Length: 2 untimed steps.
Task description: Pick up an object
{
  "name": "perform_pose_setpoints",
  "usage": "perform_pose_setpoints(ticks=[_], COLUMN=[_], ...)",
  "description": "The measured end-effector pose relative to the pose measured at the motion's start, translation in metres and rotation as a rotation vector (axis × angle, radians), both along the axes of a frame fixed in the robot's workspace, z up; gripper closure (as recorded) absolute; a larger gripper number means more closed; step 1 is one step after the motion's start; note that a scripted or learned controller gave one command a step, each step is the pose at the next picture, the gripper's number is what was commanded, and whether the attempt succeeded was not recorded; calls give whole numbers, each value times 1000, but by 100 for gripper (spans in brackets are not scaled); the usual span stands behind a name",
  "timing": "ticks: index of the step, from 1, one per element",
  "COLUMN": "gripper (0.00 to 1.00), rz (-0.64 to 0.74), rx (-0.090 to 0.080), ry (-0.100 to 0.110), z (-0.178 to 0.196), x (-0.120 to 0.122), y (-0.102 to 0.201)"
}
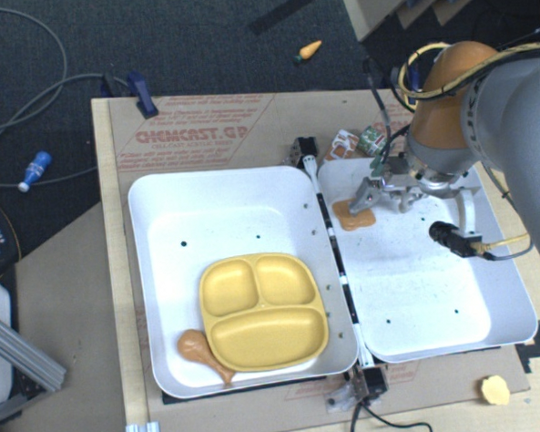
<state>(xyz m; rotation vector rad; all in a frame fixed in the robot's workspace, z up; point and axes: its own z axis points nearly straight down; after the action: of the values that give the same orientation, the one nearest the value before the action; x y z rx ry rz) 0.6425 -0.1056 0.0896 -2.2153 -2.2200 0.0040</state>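
Note:
A flat tan, cookie-like piece [356, 217] lies in the right bin [422, 311] near its back left corner. My gripper [384, 192] hangs just above and to the right of that piece, at the end of the grey arm with its orange band [445, 99]. Nothing can be seen held in it. In the left bin [161, 217] sits a yellow divided plate [262, 310], and a tan drumstick-shaped toy [203, 352] lies against the plate's front left edge.
A small crumpled wrapper [357, 142] rests on the bench behind the right bin. A yellow chunk [493, 389] lies on the bench at the front right. A black cable plug [449, 235] hangs over the right bin. A blue clamp [141, 93] sits at the board's back left.

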Motion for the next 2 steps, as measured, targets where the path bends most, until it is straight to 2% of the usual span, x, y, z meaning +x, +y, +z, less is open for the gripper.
perform_pose_setpoints(ticks=[1,2], gripper=[0,0], rz=[0,0], rx=[-2,-2], ry=[-8,-8], z=[-5,-5], x=[12,19], y=[15,12])
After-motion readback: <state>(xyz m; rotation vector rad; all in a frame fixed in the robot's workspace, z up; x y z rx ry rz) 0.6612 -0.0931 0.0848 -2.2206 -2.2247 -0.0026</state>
